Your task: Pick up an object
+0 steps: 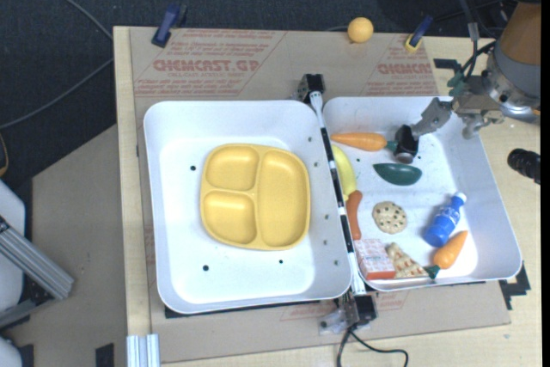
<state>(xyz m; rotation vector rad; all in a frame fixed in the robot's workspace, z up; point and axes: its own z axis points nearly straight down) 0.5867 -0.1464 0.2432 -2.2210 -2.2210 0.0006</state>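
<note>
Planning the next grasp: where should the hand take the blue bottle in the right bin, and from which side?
Grip the blue bottle across its wide body, probably from straight above. It lies tilted, its white cap pointing up-right. Set the fingers across its long axis, one toward the cookie; the orange carrot crowds its lower end.

Dark green object (399, 174), right bin (494, 211)
</note>
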